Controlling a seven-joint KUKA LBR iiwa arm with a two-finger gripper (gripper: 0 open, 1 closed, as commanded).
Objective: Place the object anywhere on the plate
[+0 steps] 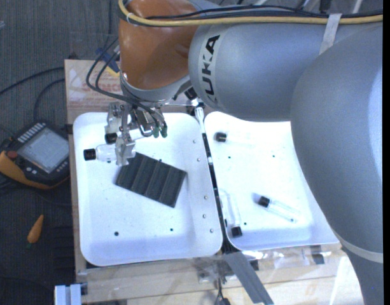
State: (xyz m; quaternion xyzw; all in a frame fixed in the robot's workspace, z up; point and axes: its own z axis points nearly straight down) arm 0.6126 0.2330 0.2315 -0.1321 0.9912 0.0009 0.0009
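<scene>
While a clear vial with a black cap (98, 153) lies on its side near the upper left corner of the left bin (99, 246), its cap end pointing toward the frame's left, the dark ridged plate (151, 180) sits just below and to the right of it, tilted at a slant on the white floor of the same bin. The vial's right end meets the gripper (123, 146), which hangs over that spot; whether the vial sits between the fingers or merely beside them cannot be told, and whether the jaws stand apart or together cannot be told either (the hardware there is a tangle of metal and small cables). The vial looks close to the plate's upper left corner but not on it. Above the gripper comes the orange band (153, 37) and then the broad grey arm (277, 62), which sweeps in from the upper right of the frame and covers much of the right side. In the right bin (258, 237) a second clear vial (274, 206) lies toward the lower middle, a small dark piece (220, 136) rests near its upper left corner, and another small dark piece (236, 232) lies at its lower left. Outside the bins, at the frame's left edge, a handheld pendant with a screen (35, 154) lies on the floor.
</scene>
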